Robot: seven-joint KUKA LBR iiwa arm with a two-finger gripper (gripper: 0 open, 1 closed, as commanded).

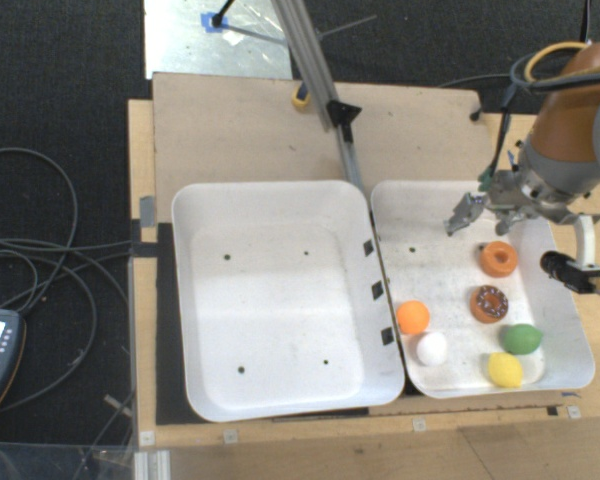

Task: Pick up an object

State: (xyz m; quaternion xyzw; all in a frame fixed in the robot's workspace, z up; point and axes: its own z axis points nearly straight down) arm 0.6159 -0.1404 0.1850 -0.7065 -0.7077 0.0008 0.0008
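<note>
Two smooth white plastic bins (pixel 280 203) rest on a matt wooden bench (pixel 240 128); the arm's orange band (pixel 570 118) looks glossy.

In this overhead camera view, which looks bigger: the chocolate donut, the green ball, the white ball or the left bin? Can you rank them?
Largest to smallest, as they appear:
1. left bin, far the largest
2. chocolate donut and green ball, too alike to rank
3. white ball, slightly smaller
</note>
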